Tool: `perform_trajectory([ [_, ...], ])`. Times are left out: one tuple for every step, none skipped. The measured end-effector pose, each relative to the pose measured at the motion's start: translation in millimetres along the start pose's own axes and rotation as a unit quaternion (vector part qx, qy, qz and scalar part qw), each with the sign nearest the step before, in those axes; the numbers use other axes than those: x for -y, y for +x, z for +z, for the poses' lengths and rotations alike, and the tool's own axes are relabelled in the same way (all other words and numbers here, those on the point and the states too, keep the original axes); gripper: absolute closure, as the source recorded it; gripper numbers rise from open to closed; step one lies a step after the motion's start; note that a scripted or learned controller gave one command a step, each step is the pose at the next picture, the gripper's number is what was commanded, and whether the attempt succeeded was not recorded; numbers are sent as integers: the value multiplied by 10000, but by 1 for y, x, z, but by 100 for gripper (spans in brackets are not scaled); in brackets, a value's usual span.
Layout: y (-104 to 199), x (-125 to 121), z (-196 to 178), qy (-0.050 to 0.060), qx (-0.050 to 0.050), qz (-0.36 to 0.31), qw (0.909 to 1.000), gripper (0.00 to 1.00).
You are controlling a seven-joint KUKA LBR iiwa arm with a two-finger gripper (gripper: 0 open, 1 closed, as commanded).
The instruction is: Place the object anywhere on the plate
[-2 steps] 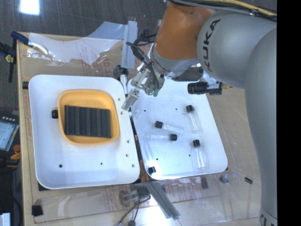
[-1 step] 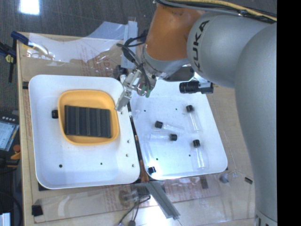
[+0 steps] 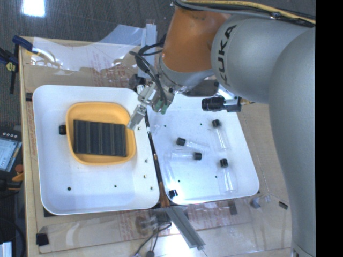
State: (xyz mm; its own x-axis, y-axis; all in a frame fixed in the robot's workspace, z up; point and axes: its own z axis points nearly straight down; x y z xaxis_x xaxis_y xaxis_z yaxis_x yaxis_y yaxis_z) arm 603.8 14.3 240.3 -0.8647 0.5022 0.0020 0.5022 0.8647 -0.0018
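A yellow plate (image 3: 97,109) lies in the left bin (image 3: 80,197). A dark ribbed rectangular block (image 3: 102,138) rests flat on the plate's middle. My gripper (image 3: 142,109) hangs at the plate's upper right corner, over the seam between the two bins, under the orange wrist band (image 3: 187,36). Nothing can be made out in it from this view. Several clear tubes with black caps lie in the right bin (image 3: 244,183), among them one near the bin's middle (image 3: 181,142), one by it (image 3: 197,156) and one at the far side (image 3: 216,124).
A small black piece (image 3: 62,129) sits in the left bin just left of the plate. Another capped tube (image 3: 172,193) lies at the right bin's near left corner. The grey arm (image 3: 268,52) covers the upper right. Crumpled clear plastic (image 3: 80,63) lies behind the bins.
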Motion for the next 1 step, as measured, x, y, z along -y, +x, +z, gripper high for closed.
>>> perform_trajectory([
  [17,-26,8,1,-3,264,9997,0],
])
